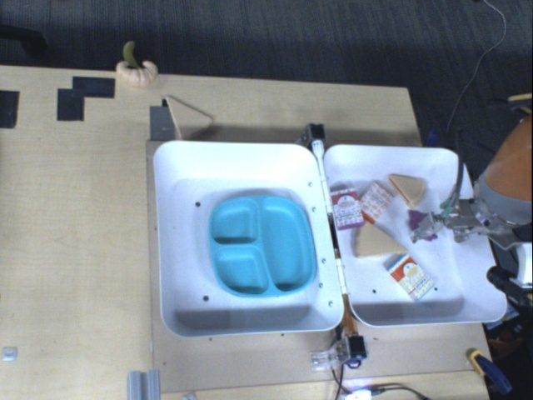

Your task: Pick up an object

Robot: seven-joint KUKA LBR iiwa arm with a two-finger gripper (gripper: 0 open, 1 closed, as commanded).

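Fig. Overhead slant view of bench w/ two white bins side by side. Left bin (pixel 179 223) holds a blue divided tray (pixel 262 244). Right bin (pixel 479 302) holds the loose items: two tan wedges (pixel 379 242) (pixel 408 188), two red-and-white packets (pixel 346 208) (pixel 376 200) near the divider, another red/yellow packet (pixel 412 277) toward the front, and a small purple object (pixel 416 222).

Arm enters from the right; orange band at the frame edge. Gripper (pixel 435 223) sits low over the right bin, tips just beside or touching the purple object. Too small and blurred to tell how wide the tips stand, or whether anything lies between them; no hold can be claimed.

Probable target: the purple object, mid-bin, between the upper wedge and the lower wedge, well apart from the front packet. Outline irregular; long axis looks roughly upright in the frame w/ a slight tilt, but which end leads can't be read.

Risks (judgement): 
- object is small and uneven, so tips may close beside it and come up bare; 
- a push rather than a pinch could shove it against the lower wedge; 
- near neighbours mean a wedge corner may get caught instead; 
- if the closing line runs along the long axis, grip would be poor, likely slip on lift.
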